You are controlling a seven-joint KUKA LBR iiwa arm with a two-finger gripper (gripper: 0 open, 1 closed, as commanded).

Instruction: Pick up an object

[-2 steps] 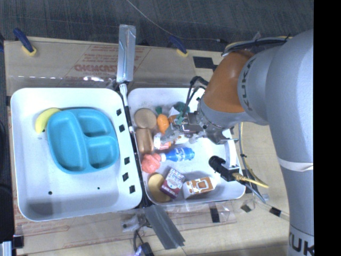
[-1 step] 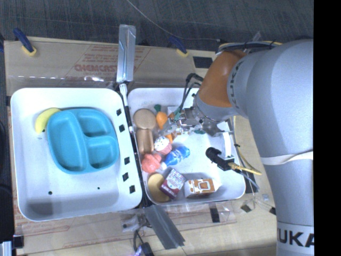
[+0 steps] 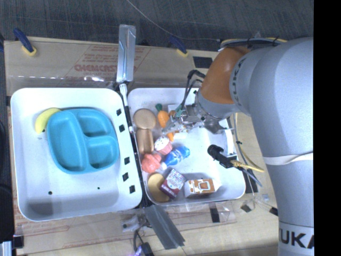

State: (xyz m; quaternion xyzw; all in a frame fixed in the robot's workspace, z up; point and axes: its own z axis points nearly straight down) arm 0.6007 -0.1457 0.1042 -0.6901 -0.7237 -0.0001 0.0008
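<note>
End effector (image 3: 184, 117) sits low over the right bin (image 3: 200, 143), just beside the carrot (image 3: 162, 116) on its arm side. Can't tell whether it is spread or pressed together: the wrist and clutter hide the tip. Nothing is visibly pinched, so I'd call the pick not yet made.

Likely target is the carrot, the nearest loose thing to the tip (a guess from position only). It lies tilted, green top pointing away from the viewer. A tan round piece (image 3: 144, 119) is just beside the carrot on the far side from the arm, and the crowding probably explains the approach from the open side.

Other candidates in the same bin, all nearer the viewer than the carrot:
- blue bottle toy (image 3: 178, 154), near
- pink piece (image 3: 151, 161), near
- maroon pack (image 3: 173, 183), farther
- orange carton (image 3: 201, 186), farther

They are bunched, some touching, so a grab there risks catching two at once.

Well apart from the carrot, past the divider, the left bin (image 3: 32, 185) holds a blue tray (image 3: 82, 140) with a banana (image 3: 45, 119) tucked at its far edge. Both bins rest on the worktop (image 3: 64, 55).
</note>
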